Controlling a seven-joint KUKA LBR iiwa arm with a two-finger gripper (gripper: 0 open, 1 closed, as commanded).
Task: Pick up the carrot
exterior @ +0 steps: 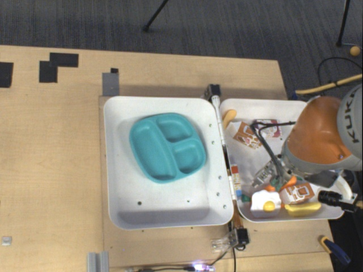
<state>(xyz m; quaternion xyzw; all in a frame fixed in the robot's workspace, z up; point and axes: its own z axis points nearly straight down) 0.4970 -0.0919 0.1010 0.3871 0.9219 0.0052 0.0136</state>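
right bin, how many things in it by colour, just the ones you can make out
Right bin, what can be made out beside the arm:
Orange: 1, the carrot
Yellow: 1, the banana
Tan: 1, the bread roll
White with yolk: 1, the fried egg
Brown and white: 2, packet, packet
Total: 6

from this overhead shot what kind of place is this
Most likely a robotics lab, set up for picking trials. A wooden bench bears two white bins, one with a teal divided plate, the other with toy food, and a grey and orange robot arm reaches in over grey carpet.
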